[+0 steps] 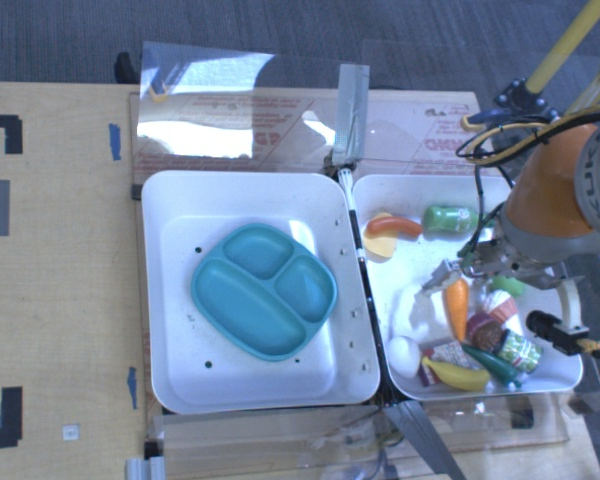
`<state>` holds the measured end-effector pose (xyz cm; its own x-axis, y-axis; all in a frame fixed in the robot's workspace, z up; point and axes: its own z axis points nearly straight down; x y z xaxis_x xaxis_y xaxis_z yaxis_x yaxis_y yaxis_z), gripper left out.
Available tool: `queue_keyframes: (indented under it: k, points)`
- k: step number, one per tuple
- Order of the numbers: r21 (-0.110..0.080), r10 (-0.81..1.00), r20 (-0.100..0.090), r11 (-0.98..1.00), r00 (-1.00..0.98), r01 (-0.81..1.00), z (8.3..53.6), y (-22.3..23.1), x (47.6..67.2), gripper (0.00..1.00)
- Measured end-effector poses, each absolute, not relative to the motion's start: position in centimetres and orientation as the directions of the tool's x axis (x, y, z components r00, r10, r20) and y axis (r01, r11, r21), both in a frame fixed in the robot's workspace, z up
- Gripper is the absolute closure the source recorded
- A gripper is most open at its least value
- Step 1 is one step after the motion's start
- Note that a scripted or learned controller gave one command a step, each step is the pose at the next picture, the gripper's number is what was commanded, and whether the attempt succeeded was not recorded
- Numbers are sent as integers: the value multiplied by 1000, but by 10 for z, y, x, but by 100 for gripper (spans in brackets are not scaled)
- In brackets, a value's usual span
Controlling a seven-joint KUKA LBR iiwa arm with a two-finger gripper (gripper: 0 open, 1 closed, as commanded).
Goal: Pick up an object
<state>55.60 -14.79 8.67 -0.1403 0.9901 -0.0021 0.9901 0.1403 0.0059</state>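
1. We see a small orange plastic carrot (458, 308) in the right white bin (410, 193), near its middle.
2. The grey gripper (460, 271) hovers just above the carrot; we cannot tell its opening.
3. We judge it mid-approach: next, descend and close.
4. Two bins; the left white bin (170, 228) holds one blue divided plate (264, 290).

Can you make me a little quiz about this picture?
1. True or false: the blue plate lies in the right bin.
2. Which lies nearest the gripper? A banana B carrot C green can
3. What colour are both bins?

Key: 1 false, it lies in the left bin. 2 B. 3 white.
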Motion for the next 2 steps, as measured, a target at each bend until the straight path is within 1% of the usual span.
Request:
queue_keyframes:
  k: [1, 2]
  points:
    - [12, 990, -5, 139, -139, 990, 97, -149, 558, 100]
    - [9, 985, 0, 172, -172, 985, 188, -67, 599, 100]
